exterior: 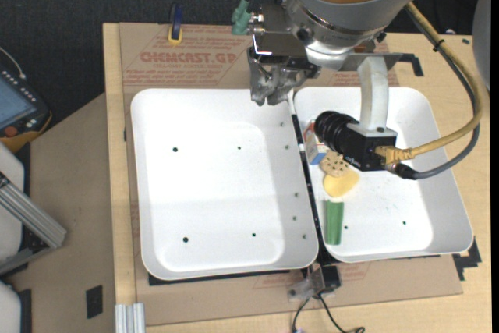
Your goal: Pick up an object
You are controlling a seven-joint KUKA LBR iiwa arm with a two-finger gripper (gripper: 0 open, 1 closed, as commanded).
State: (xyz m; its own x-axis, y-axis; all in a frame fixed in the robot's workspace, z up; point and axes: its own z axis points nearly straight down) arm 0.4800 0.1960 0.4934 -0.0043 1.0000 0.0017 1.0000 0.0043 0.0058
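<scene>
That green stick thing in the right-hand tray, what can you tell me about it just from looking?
The green stick is a short, straight bar with a flat, matte look, perhaps plastic or foam. It lies flat on the floor of the right bin, near that bin's left wall, running roughly front to back. Its far end sits right at a pale yellow rounded piece, seemingly touching it.

Red block lettering runs along the far strip of the brown backing sheet [195, 58] that lies under the two bins on the worktop. It reads "CHEMCAST GP" or close to it. Smaller red lines of print sit above and below it, too fine to read. No other lettering is legible.
</scene>
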